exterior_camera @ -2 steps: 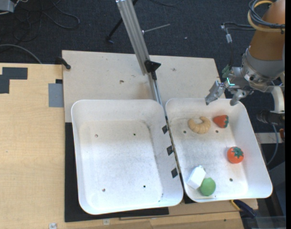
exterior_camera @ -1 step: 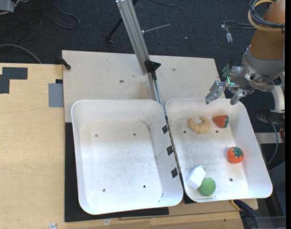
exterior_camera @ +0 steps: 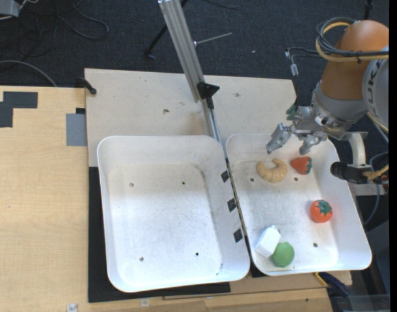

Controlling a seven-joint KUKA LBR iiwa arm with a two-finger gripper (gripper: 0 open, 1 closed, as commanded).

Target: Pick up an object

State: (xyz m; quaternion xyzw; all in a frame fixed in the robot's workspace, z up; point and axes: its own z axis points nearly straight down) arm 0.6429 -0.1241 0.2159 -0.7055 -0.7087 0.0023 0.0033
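Gripper (exterior_camera: 291, 143) hovers over right bin (exterior_camera: 355, 252), fingers apart and empty, croissant (exterior_camera: 271, 170) just at its 7 o'clock. Nothing grasped yet; descent, closing, lift all remain.

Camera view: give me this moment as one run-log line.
gripper: open, nothing held, above right bin far end | nearest: croissant, strawberry | also: tomato, white block, green ball

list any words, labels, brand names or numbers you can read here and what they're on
None: no readable text shows in the camera view.
The croissant, the tomato, the white block and the green ball in the right bin carry no print.
The black tabs between the bins are blank.
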